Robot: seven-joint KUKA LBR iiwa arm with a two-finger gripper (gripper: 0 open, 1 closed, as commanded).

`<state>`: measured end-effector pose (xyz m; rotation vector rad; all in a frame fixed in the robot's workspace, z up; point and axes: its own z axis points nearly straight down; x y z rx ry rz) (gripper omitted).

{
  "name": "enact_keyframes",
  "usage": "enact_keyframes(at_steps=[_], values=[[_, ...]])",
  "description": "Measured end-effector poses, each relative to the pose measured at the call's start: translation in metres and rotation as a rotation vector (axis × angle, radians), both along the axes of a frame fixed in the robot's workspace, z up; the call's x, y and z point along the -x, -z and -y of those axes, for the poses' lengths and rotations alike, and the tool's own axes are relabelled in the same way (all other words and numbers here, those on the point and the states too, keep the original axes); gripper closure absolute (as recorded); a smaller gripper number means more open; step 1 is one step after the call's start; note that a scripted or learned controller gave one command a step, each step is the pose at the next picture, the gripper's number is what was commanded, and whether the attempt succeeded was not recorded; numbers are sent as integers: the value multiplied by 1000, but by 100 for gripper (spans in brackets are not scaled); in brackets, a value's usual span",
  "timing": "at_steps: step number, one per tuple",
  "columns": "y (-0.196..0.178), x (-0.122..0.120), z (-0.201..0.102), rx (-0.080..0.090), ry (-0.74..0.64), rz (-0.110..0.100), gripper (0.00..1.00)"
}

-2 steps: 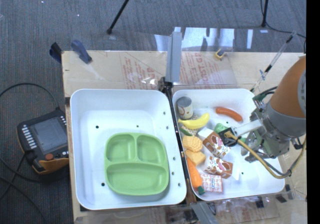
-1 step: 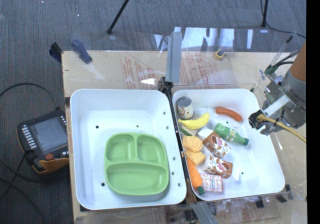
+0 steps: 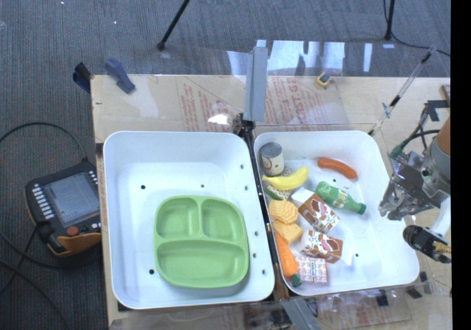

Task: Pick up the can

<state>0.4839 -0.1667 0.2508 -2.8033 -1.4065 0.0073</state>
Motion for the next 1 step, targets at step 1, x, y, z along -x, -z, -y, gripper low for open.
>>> enact_keyframes(at_steps=[1], values=[[9, 6, -25, 4, 599, -2, 100]])
